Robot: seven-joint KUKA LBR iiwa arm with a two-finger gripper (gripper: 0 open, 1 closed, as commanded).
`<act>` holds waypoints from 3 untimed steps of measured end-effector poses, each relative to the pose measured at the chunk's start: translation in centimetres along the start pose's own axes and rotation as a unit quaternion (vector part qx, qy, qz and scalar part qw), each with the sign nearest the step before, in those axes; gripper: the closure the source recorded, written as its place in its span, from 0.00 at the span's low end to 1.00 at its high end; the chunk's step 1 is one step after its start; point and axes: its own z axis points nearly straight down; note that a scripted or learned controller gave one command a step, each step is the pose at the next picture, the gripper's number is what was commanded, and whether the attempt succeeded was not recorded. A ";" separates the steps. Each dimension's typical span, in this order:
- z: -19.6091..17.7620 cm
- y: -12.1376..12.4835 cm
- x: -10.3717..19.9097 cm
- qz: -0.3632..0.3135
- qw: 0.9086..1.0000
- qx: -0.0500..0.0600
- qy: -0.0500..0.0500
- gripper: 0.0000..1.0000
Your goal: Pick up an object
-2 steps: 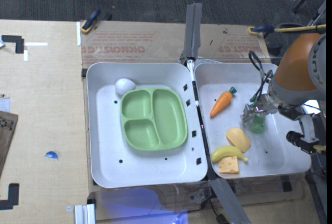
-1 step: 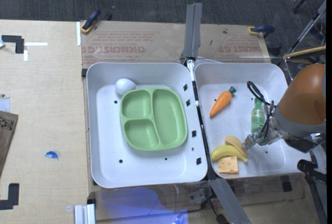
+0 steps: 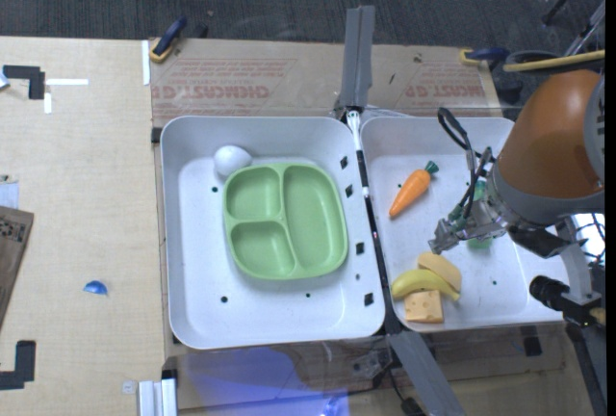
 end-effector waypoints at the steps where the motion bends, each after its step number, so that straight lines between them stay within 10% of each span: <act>1: 0.0 0.0 0.0 0.000 1.000 0.000 0.000 0.00; 2: 10.0 4.5 -5.0 0.039 0.999 0.000 0.000 0.00; 3: 9.9 13.4 -7.8 0.114 0.993 0.000 -0.001 0.00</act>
